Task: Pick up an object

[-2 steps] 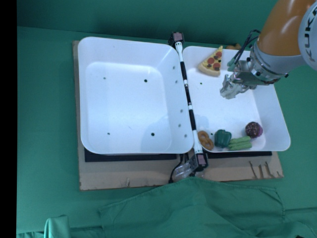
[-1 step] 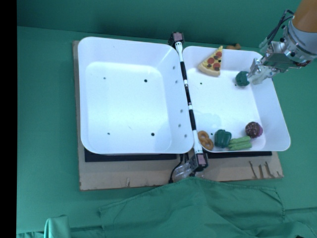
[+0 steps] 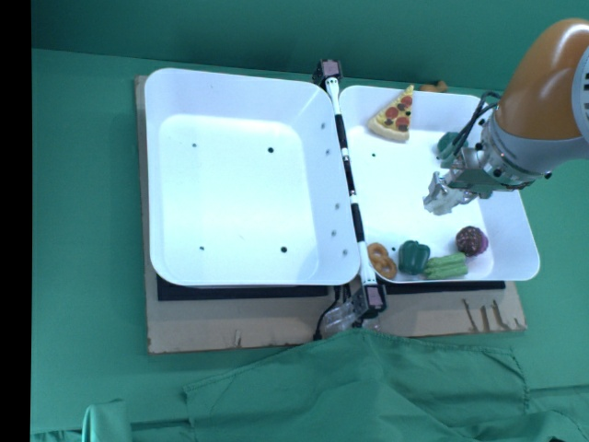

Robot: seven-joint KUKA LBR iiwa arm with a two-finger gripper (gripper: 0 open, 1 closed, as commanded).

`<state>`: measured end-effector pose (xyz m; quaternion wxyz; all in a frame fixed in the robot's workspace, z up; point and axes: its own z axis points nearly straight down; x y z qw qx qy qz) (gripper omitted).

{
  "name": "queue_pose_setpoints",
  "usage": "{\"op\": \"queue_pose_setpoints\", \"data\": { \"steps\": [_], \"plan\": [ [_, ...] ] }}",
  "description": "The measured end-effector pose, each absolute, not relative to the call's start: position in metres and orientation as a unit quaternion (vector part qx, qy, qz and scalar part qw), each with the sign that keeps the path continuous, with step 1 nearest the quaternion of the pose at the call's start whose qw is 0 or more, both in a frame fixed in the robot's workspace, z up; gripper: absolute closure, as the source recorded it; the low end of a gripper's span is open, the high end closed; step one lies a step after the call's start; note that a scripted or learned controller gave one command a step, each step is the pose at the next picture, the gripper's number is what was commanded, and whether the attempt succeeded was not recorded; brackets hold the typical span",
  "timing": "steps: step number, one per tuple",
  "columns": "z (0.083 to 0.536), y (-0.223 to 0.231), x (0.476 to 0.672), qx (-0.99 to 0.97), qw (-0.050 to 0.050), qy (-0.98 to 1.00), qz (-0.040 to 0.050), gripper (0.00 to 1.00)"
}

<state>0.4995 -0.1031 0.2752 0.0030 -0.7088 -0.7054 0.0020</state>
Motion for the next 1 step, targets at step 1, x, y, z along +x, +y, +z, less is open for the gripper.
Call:
{"op": "queue_pose_setpoints", "data": {
  "steps": [1],
  "plan": [
    [0.2502,-0.1422,0.4649,-0.710,0.001,-0.704,0.0014,1.00]
  ]
}}
